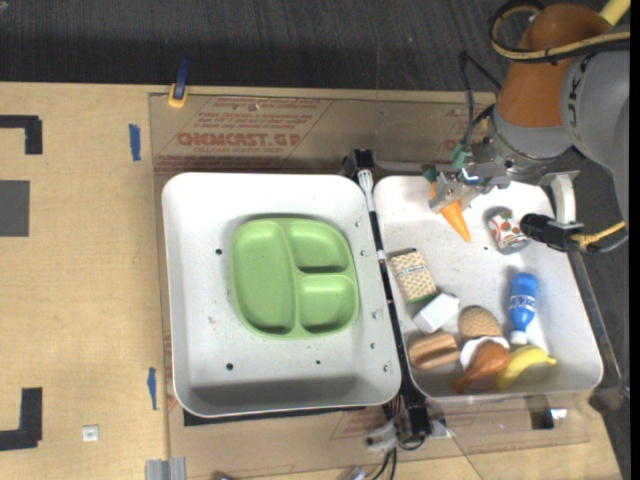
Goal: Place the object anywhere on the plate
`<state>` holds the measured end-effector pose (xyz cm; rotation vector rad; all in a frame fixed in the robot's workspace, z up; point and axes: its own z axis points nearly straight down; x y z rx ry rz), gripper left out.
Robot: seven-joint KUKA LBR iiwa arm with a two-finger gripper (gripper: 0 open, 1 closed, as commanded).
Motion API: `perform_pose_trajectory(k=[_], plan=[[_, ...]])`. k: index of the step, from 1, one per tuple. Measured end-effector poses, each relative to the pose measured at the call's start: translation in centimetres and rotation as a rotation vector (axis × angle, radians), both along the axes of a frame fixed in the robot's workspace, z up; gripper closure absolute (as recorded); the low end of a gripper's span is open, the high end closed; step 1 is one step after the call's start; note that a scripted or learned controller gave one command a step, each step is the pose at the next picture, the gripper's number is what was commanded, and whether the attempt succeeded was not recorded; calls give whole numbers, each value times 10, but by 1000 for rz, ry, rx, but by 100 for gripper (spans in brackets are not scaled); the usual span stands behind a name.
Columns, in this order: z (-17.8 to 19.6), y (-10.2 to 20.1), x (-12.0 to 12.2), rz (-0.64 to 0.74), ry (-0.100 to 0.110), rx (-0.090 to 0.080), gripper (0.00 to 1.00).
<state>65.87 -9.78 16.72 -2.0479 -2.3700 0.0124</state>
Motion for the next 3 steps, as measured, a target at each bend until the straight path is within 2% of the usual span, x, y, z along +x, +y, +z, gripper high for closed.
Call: perform_pose_trajectory(k=[1,2,3], plan=[[18,76,-32,-17,-11,3,100],[18,73,-33,-20,-9,0,0],[25,71,-89,129,-9,1,0]])
